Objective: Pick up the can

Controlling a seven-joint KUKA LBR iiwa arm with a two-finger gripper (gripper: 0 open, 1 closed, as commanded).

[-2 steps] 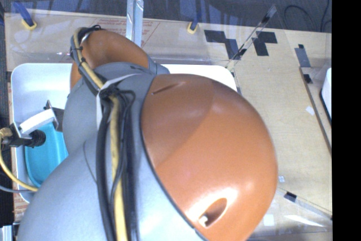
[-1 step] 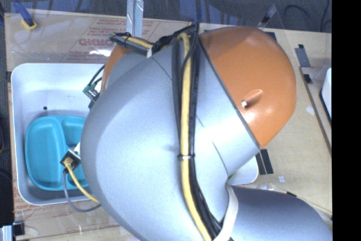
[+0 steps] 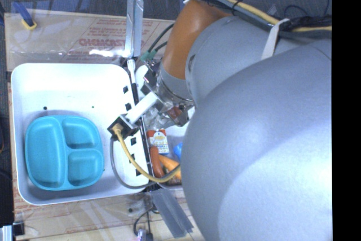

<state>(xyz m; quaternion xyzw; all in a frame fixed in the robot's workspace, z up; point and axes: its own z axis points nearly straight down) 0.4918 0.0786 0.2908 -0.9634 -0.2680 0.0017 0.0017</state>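
Gripper (image 3: 169,115) down in the right bin (image 3: 144,178), beside the divider between bins; fingers hidden under the wrist, so spread or pressed together cannot be told. Just below it, a can (image 3: 159,141) with a red-and-white label, beside an orange item (image 3: 166,166). Blue compartment tray (image 3: 65,150) in the left bin (image 3: 34,73), well apart.

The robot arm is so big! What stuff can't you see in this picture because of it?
- Right bin: the grey arm covers nearly all of it in the camera view; a thin strip shows.
- Items in that strip, something orange and a red-and-white label: mostly covered, so I cannot tell whether either is the can.
- Gripper fingers: lost among wrist hardware and cables.

The left bin and its blue tray show clearly.
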